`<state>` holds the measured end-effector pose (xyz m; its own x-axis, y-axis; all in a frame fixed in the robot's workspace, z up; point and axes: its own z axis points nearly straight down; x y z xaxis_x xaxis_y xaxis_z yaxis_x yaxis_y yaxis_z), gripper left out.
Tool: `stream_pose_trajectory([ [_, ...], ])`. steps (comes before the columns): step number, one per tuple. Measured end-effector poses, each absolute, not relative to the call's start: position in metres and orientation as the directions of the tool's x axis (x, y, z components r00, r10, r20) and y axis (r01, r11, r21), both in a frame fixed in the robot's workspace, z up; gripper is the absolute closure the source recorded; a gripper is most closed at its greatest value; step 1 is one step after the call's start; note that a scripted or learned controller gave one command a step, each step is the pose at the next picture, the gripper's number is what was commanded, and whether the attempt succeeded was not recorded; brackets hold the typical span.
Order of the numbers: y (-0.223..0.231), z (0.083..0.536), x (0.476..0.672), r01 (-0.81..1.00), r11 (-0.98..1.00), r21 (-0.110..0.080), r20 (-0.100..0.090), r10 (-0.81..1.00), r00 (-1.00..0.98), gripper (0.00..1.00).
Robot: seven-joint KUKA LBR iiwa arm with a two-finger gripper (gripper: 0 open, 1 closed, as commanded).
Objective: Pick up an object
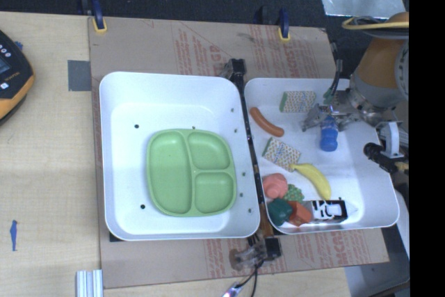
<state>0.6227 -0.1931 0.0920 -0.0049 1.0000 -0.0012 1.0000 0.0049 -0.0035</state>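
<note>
Whether spread wide or drawn narrow cannot be told of the gripper (pixel 325 116), hanging low over the far half of the right bin (pixel 381 213), its metal parts too small and tangled to read. Just under it in the view, touching or nearly so: a small blue object (pixel 328 140), seemingly upright, likeliest as the thing to pick. Cannot be called held; could equally be merely beside.

Judged as the closing-in step of the pick. To do it well:
- centre squarely over the blue object, not off toward the bin wall
- come straight down, no sideways drift, to avoid tipping something so small and probably light
- close across the narrow body, low enough for a firm hold
- lift slowly and confirm the catch before moving off

Near by, to be kept clear of: a patterned green pad (pixel 297 101) just left, a sausage (pixel 267 122) farther left. Nearer the camera, well apart from the gripper: a second patterned pad (pixel 281 152), a banana (pixel 314 179), then a crowded heap of small toy foods (pixel 284 199) at the near corner. Across the divide, in the left bin (pixel 111 149), a green divided plate (pixel 190 172), of no concern for this grasp
</note>
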Motion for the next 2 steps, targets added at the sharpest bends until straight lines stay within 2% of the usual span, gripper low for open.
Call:
stream_pose_trajectory([
  [1,-0.194,0.103,0.623,1.000,0.007,-0.005,-0.002,1.000,-0.007,1.00],
  [2,-0.137,0.103,0.655,1.000,0.005,-0.009,0.001,1.000,-0.005,1.00],
])
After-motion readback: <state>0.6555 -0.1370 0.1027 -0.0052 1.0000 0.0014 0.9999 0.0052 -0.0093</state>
